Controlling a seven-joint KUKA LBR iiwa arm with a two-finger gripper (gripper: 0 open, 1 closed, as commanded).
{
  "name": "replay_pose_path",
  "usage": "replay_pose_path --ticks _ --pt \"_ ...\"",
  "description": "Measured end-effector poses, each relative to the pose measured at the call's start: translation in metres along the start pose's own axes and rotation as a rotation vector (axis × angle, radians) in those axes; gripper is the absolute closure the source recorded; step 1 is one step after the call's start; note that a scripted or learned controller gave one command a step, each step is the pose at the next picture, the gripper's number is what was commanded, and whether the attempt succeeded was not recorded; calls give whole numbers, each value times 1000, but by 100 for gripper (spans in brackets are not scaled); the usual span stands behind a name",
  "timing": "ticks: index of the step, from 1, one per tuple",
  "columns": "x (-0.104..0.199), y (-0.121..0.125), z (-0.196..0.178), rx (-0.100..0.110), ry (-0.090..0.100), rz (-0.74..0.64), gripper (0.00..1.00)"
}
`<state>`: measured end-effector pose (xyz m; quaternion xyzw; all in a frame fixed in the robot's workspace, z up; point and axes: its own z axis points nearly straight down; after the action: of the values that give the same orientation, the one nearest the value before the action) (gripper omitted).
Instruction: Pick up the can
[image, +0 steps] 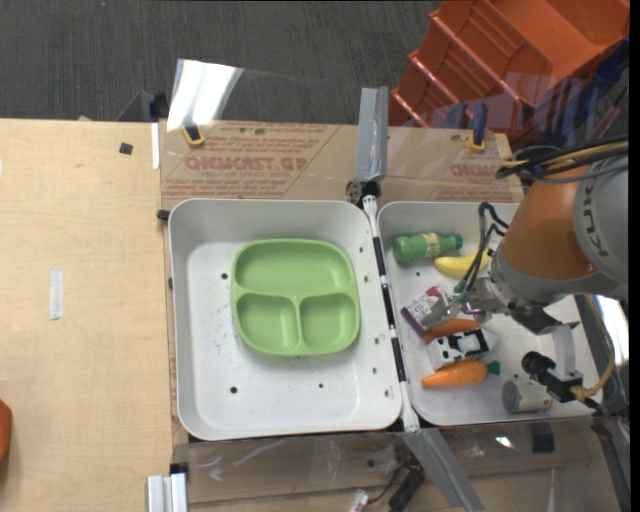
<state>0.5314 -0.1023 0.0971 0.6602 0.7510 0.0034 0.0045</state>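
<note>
A small grey can (526, 397) lies near the front right corner of the right bin (440, 412). My gripper (462, 303) hangs low over the middle of that bin, to the left of and behind the can and apart from it. It sits just above a purple packet (422, 310) and a reddish-orange piece (455, 327). Nothing shows as held.
The right bin also holds a green bottle (426, 245) at the back, a yellow banana (460, 265), a black-and-white item (462, 346) and a carrot (455, 374) left of the can. A green divided plate (296, 296) lies in the left bin (200, 400).
</note>
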Motion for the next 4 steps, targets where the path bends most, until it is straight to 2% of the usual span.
replay_pose_path --ticks 1,2,3,4 --pt "-12 91 1 -2 -2 -18 0" --pt "-12 117 3 13 1 43 0" --pt "-13 123 5 33 8 40 0" --pt "-13 123 6 33 8 40 0"
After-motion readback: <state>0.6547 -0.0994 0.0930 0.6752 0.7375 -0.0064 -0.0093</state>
